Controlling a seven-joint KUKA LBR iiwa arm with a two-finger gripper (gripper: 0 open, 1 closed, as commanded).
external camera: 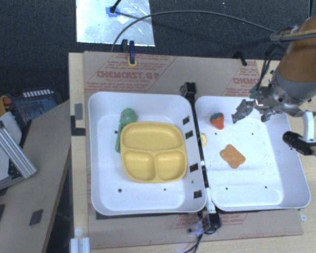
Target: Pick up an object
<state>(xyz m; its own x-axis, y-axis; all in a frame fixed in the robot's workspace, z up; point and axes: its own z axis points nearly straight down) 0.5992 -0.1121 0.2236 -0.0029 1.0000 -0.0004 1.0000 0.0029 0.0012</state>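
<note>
In the right bin (274,194), a small red toy strawberry with a green top (216,120) lies near the back left. A flat orange piece like a slice of toast (232,156) lies nearer the middle. My gripper (254,112) hangs over the back of this bin, to the right of the strawberry and apart from it. Its two fingers are spread open with nothing between them. A small yellow piece (202,139) shows at the bin's left wall.
The left bin (102,157) holds a yellow divided plate (151,151) with a green object (125,121) behind its left corner. A black divider with clips (195,141) runs between the bins. The arm's grey and orange body (303,62) stands over the right bin's back right corner.
</note>
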